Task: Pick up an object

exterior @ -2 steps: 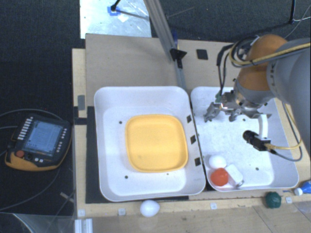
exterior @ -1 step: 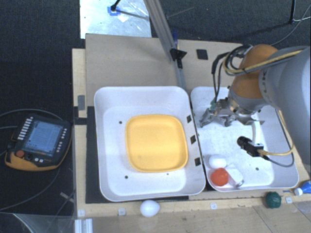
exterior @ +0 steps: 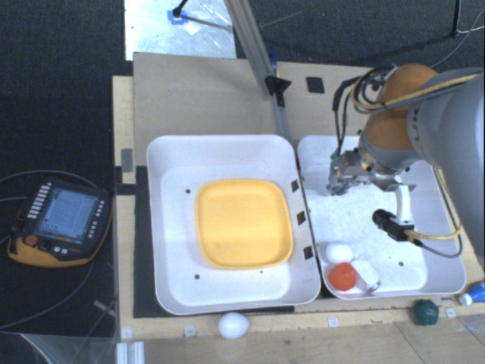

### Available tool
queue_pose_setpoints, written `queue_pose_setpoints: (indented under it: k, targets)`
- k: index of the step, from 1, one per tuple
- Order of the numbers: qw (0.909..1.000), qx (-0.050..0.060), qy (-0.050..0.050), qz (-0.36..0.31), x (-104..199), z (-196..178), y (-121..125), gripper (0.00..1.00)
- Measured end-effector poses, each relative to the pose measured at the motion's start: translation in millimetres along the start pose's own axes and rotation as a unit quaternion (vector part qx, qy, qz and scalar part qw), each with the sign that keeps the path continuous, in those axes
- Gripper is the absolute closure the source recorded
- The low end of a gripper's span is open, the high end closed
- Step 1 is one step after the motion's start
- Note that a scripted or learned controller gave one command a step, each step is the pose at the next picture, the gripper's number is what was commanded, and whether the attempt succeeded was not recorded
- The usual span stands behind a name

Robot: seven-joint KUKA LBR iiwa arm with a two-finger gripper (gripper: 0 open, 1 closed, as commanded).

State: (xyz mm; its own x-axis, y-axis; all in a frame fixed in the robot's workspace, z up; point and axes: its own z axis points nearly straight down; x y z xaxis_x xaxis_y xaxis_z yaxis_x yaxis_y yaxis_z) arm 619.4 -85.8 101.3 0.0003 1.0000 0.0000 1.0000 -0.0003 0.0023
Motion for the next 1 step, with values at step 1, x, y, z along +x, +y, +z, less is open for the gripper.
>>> queue_pose_setpoints:
  k: [1]
  targets:
    - [1.0000, -0.001, 0.000, 0.000, -10.1, -54.1, -0.6, 1.00]
